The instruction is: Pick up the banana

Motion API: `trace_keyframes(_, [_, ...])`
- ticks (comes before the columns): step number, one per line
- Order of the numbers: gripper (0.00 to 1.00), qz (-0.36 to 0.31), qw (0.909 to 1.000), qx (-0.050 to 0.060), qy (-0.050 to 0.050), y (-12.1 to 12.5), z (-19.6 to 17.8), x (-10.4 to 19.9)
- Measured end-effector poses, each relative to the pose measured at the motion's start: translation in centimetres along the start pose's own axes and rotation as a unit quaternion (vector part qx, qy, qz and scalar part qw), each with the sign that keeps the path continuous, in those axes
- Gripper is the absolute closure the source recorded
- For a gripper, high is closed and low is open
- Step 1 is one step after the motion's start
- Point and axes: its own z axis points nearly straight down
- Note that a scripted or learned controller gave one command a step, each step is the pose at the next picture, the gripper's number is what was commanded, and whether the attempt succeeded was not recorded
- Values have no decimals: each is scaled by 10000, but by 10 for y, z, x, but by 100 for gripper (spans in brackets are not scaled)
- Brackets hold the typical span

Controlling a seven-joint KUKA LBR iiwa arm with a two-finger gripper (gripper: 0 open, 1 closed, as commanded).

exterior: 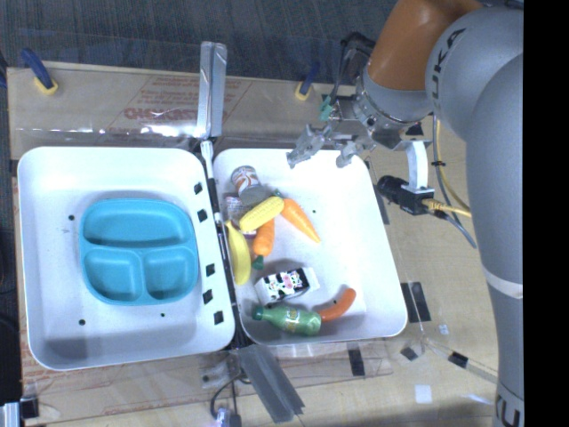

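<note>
Both white bins (53, 238) present a smooth, slightly glossy plastic surface, and the blue divided tray (138, 249) in the left one appears as matt moulded plastic. The banana (238, 253), corn cob (260, 212) and carrot (300, 221) look like smooth plastic with a faint sheen, while the green bottle (289, 319) is glossy. The arm (484, 69) has a satin grey casing with a glossy orange band, the tool (324, 154) looks like bare grey metal, and the desk (116, 100) carries a brown cardboard-like sheet under clear film.
</note>
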Motion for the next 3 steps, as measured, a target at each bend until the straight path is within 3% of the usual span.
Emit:
trace_keyframes(1, [0, -304, 9995, 2, -4, 27, 115, 19])
trace_keyframes(2, [0, -537, 9985, -47, -5, 11, 165, 13])
trace_keyframes(3, [0, -626, 9980, -64, -19, -3, 165, 26])
